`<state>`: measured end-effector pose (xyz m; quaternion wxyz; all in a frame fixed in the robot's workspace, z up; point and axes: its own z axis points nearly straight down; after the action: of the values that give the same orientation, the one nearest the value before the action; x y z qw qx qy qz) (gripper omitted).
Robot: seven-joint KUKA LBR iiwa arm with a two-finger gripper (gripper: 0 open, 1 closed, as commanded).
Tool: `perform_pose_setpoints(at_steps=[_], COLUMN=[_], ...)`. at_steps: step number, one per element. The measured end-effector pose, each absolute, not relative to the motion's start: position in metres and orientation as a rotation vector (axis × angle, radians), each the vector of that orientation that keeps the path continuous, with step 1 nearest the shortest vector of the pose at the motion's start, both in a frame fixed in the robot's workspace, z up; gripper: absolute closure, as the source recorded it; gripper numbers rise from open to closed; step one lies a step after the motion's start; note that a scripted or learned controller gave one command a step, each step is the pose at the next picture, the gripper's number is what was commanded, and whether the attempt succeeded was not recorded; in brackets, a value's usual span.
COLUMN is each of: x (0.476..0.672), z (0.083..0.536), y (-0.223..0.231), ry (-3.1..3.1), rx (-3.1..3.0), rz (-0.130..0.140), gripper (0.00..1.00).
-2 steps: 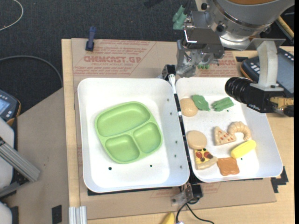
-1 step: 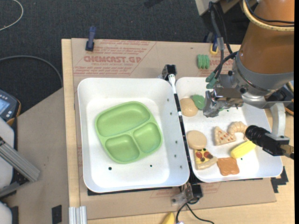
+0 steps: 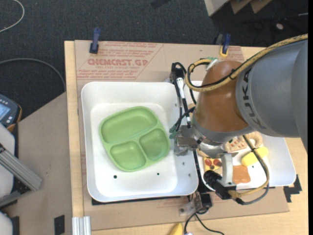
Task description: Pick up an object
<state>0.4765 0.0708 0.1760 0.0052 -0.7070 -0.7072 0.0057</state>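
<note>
Arm (image 3: 274, 92) reaches in from the right, its bulk hanging over the seam between the two bins. Gripper (image 3: 180, 142) sits low at the inner wall of the left bin (image 3: 98, 102), partly tucked under the orange wrist band. From where I stand I cannot tell whether it is spread or closed, or whether it has anything.

Nearest candidate is the green divided plate (image 3: 133, 137). It lies flat on the floor of the left bin, directly left of the gripper, with its right rim just beside the tool and possibly touching it. The plate has one large compartment on the far side and two small ones on the near side. It is about as broad as long and turned askew to the bin walls. Pale glossy green, shallow, thin raised rim.

My guess is that the rim is the only purchase, since the flat face offers nothing to pinch.

The right bin (image 3: 287, 173) holds small items near the wrist: a yellow piece (image 3: 255, 155) and an orange block (image 3: 241, 174), both largely crowded by the arm.
</note>
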Motion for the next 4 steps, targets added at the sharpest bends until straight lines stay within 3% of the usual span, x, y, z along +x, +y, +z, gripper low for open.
perform_pose_setpoints(at_steps=[1, 2, 3, 4], x=[0.484, 0.531, 0.584, 0.561], z=[0.085, 0.089, 0.171, 0.344], y=[0.153, 0.195, 0.226, 0.164], ry=[-2.232, -2.22, -2.228, -2.223], rx=[-2.23, -2.243, -2.223, -2.231], rz=[-0.016, -0.005, -0.017, -0.018], gripper=[1.0, 1.0, 1.0, 1.0])
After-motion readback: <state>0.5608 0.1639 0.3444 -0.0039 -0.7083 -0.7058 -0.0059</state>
